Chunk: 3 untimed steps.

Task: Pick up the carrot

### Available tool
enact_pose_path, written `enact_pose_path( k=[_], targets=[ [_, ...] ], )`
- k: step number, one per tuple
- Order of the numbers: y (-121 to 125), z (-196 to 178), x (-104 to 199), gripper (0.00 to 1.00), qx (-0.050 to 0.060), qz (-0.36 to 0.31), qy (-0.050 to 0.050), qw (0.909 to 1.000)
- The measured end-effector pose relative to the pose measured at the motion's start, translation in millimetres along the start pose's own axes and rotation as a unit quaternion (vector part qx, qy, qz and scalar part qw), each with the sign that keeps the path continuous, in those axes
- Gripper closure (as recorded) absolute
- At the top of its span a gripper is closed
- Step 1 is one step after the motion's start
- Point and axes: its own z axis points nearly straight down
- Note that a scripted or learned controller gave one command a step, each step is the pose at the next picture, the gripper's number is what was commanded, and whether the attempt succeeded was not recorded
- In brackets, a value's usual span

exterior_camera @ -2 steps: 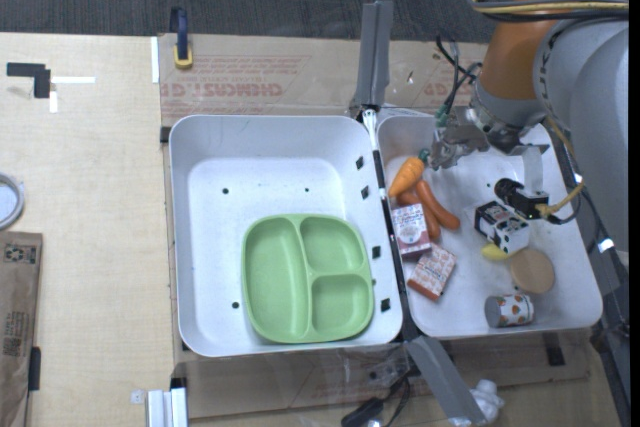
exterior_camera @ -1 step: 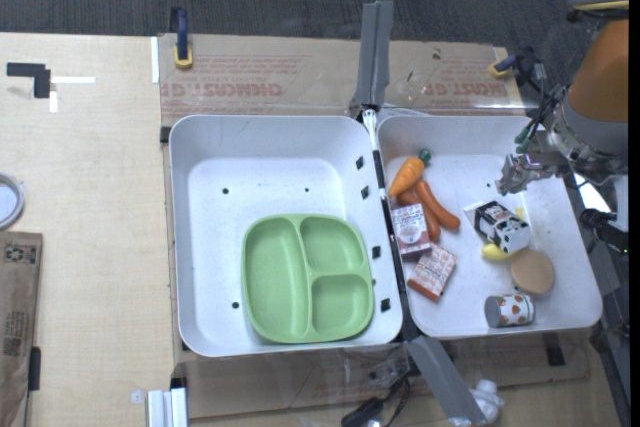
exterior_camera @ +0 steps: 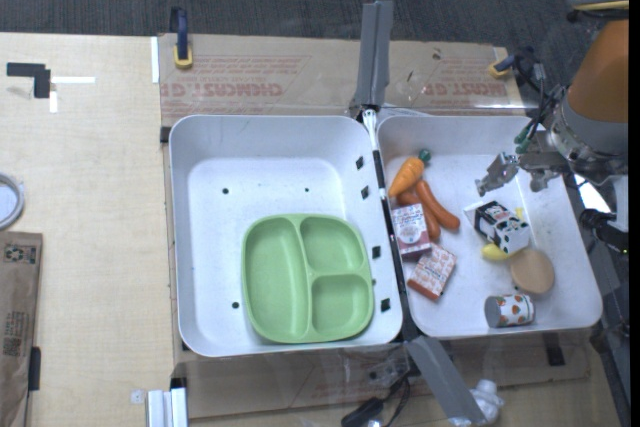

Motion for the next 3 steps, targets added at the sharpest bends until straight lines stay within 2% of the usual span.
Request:
enact_pose_path(
  k=[1,2,3],
  targets=[
    [-21,42,69,0.0,0.0,0.011,0.0,0.9999],
    [13,79,53,0.0,0.0,0.05,0.0,0.9988],
    [67,77,73,0.0,0.0,-0.043,-0.001,0.9991]
  ],
)
